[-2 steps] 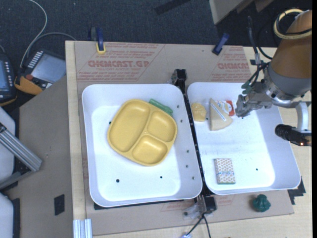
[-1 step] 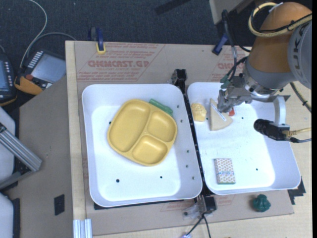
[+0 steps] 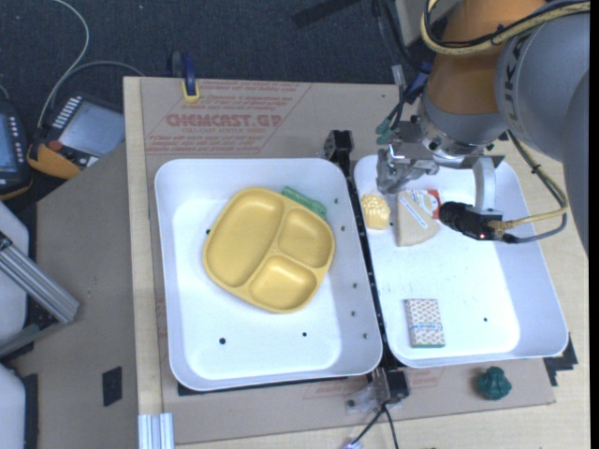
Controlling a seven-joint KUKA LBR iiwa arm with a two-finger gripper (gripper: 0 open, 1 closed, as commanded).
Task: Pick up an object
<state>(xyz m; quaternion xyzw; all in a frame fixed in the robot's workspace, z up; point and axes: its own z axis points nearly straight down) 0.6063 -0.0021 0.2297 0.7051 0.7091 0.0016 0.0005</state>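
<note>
My gripper (image 3: pixel 397 174) hangs over the far left corner of the right bin (image 3: pixel 510 297). Just below it lie a small pale yellow corn-like piece (image 3: pixel 375 211) against the bin's left wall and a beige wedge with a red and white patch (image 3: pixel 416 218) beside it. Whether the gripper touches either one cannot be made out. A small patterned box (image 3: pixel 424 322) lies nearer the front of the same bin. In the left bin (image 3: pixel 182 279) sits a yellow divided plate (image 3: pixel 270 248) with a green item (image 3: pixel 305 200) tucked behind its far edge.
A dark green lump (image 3: pixel 491 383) rests on the board outside the right bin's front corner. A black clip (image 3: pixel 338 144) stands between the bins at the back. The arm's grey and orange body looms over the right bin's far side.
</note>
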